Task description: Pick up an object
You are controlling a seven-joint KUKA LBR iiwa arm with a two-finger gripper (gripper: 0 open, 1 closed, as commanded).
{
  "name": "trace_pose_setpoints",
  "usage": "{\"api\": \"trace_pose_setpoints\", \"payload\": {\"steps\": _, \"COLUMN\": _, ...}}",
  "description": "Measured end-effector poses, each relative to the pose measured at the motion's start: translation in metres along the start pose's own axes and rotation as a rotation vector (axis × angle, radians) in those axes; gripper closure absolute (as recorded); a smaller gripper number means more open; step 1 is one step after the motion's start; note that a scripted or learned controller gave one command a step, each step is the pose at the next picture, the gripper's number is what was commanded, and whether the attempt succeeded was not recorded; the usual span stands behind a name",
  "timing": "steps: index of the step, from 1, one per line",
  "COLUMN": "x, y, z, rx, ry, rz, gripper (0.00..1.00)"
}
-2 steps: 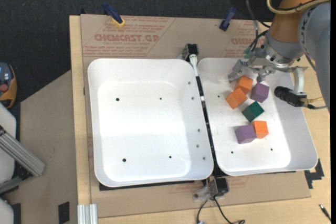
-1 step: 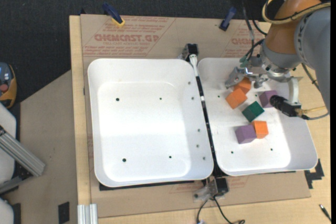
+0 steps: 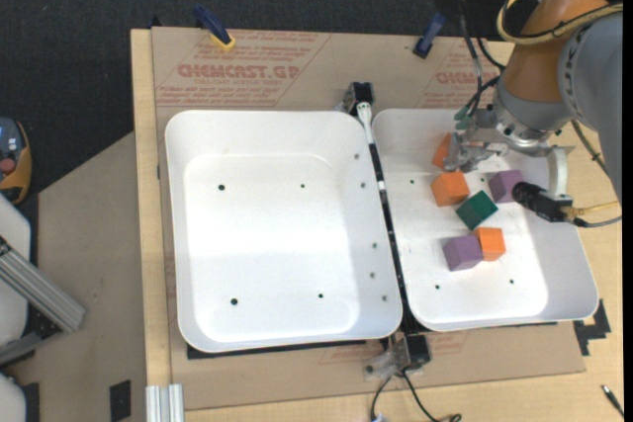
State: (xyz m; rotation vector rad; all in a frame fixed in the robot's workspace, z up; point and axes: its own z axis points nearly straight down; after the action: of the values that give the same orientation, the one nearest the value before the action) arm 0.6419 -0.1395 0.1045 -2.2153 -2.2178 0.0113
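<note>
Six small foam cubes cluster in right white bin (image 3: 564, 296); my gripper (image 3: 463, 153) hovers by orange cube (image 3: 442, 151), grip state unclear.

The bench top (image 3: 247, 64) is a sheet of brown cardboard with faded red lettering along its far side. Two shallow white bins sit directly on it, side by side and touching along a dark middle seam. The left bin (image 3: 188, 212) is toward nine o'clock, the right bin (image 3: 564, 287) toward three o'clock. A blue and yellow clamp (image 3: 215, 30) grips the cardboard's far edge at about eleven o'clock, and a blue clamp (image 3: 430, 35) grips it at about one o'clock. A small black fitting (image 3: 359, 98) sits at twelve o'clock where the bins meet, and another black fitting (image 3: 407, 351) at six o'clock.
</note>
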Motion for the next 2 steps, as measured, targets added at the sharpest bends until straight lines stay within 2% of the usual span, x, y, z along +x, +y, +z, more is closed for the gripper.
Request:
{"api": "trace_pose_setpoints", "payload": {"steps": 1, "x": -0.022, "y": -0.076, "z": 0.021, "rx": -0.004, "ry": 0.001, "rz": 0.006, "gripper": 1.00}}
{"api": "trace_pose_setpoints", "payload": {"steps": 2, "x": -0.027, "y": -0.131, "z": -0.063, "rx": -0.013, "ry": -0.001, "rz": 0.004, "gripper": 1.00}}
